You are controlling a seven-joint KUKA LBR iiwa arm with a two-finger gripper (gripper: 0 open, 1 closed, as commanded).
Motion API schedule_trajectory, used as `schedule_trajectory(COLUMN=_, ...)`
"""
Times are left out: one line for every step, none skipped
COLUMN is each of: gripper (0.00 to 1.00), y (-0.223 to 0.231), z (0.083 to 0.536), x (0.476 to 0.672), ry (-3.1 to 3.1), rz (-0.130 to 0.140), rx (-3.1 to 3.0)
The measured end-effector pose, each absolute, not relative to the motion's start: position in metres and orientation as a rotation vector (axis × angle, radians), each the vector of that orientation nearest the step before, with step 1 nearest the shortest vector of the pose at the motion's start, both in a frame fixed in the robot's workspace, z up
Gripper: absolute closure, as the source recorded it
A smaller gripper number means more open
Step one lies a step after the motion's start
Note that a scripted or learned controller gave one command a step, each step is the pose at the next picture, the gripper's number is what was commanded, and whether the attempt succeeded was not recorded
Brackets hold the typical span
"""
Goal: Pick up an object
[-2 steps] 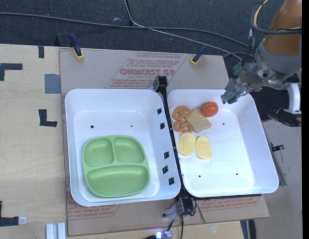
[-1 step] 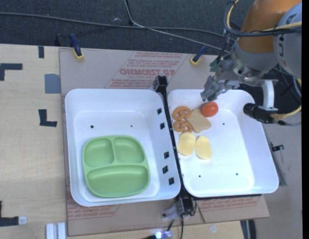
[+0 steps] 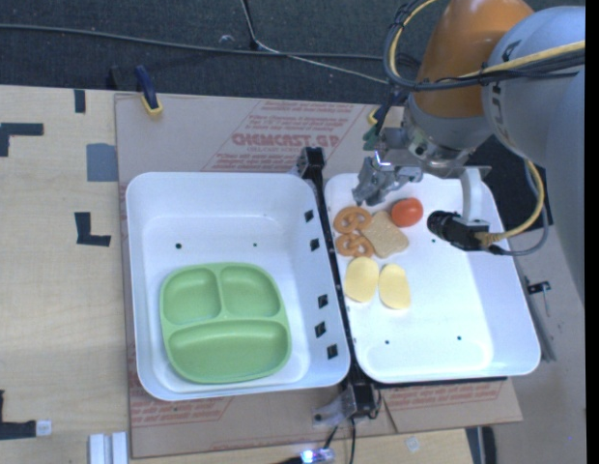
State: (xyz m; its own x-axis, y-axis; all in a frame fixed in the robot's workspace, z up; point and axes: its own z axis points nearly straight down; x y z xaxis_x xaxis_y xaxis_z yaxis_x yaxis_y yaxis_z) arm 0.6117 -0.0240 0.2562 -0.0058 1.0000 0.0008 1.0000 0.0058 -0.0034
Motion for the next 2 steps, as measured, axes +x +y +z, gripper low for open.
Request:
schedule_trajectory(gripper=1.00, y=0.031, z=0.248, x=0.624, ry=-2.228, rz=0.000, rx=-2.213)
schedule_trajectory(gripper=1.00, y=0.084, z=0.223, x=0.627, ry=-2.226, rz=0.004, rx=-2.212)
